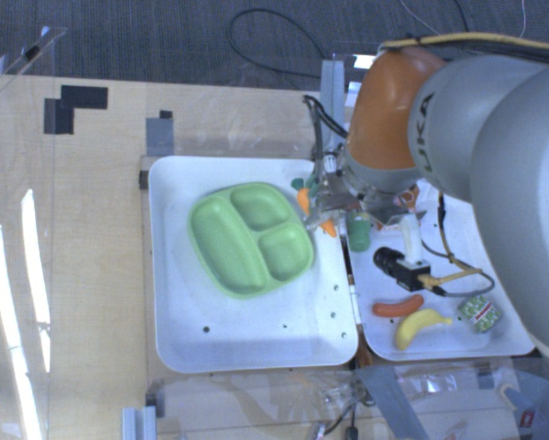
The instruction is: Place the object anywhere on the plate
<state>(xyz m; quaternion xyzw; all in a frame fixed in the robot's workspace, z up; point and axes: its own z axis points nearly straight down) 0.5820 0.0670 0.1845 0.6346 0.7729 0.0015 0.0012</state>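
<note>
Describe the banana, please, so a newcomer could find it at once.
Look in the right bin, near its front edge. The banana lies there just below a red sausage, left of a small green-patterned item; it is the only yellow, curved thing.

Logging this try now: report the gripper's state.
Gripper: cannot be told; it sits at the right rim of the green plate, with something orange by it.

The claw point(322, 211) hangs by the green plate point(251, 238), with 2 white bins point(256, 337) below.
</note>
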